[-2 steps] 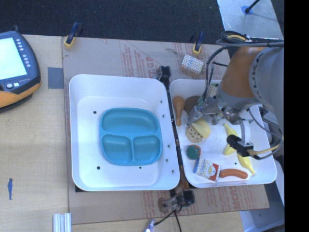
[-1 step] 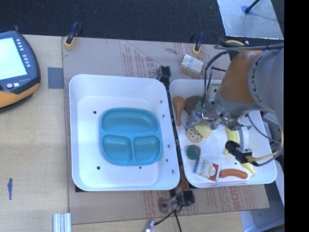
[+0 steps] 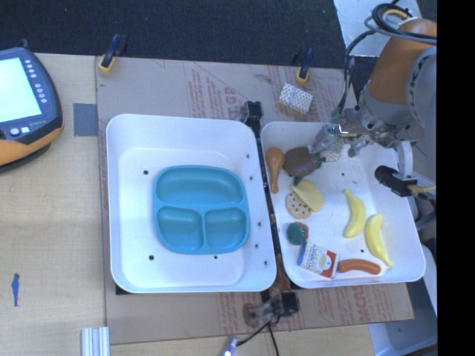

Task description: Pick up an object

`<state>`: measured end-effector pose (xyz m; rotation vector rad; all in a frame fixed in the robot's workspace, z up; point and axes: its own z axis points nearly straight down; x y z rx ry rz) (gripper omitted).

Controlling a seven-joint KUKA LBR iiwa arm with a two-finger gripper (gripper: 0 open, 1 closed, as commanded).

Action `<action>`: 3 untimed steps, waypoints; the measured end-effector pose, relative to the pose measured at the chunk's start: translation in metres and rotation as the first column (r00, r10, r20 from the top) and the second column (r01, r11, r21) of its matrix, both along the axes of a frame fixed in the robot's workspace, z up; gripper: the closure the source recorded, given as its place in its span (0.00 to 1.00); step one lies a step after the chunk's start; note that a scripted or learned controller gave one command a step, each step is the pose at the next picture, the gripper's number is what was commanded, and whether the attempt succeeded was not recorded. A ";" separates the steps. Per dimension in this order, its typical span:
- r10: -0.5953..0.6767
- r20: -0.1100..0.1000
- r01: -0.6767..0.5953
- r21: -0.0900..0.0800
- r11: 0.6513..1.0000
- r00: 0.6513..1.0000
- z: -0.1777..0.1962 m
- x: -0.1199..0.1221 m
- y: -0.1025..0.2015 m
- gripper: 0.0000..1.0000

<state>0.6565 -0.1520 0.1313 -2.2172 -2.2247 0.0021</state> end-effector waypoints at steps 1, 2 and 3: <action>0.001 -0.004 -0.001 0.000 1.000 1.000 -0.040 -0.055 0.041 0.00; -0.002 -0.010 0.002 -0.008 1.000 1.000 -0.040 -0.002 0.049 0.00; 0.003 -0.005 -0.003 -0.003 1.000 1.000 -0.025 0.000 0.051 1.00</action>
